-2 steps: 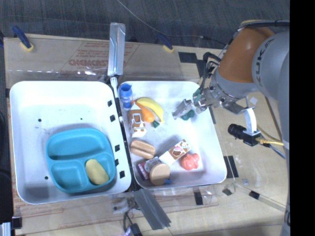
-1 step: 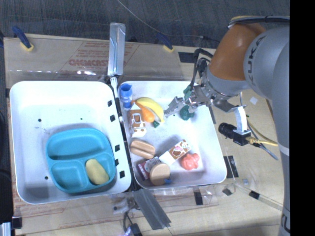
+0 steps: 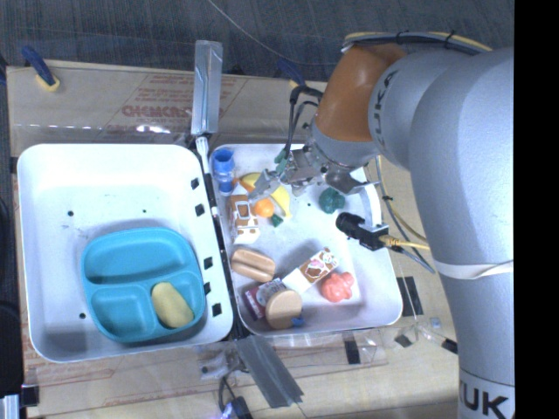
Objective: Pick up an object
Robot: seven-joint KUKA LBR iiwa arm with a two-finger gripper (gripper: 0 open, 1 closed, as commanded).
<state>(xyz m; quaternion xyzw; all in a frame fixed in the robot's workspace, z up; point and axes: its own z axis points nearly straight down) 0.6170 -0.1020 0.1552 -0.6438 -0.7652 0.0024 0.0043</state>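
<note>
Yellow banana-like toy (image 3: 278,201) lies in the right bin (image 3: 384,278) toward its far left corner, just at 7 o'clock from the gripper (image 3: 293,171), long axis running roughly 11 to 5; whether the claw is apart or together I cannot tell. Crowded there: orange piece (image 3: 263,208) touching at its 9 o'clock, blue cup (image 3: 224,166) at 10 o'clock, green ball (image 3: 331,201) at 3 o'clock. Judged: short descent needed, little side room; left bin (image 3: 52,199) with blue tray (image 3: 131,269) lies well apart.
</note>
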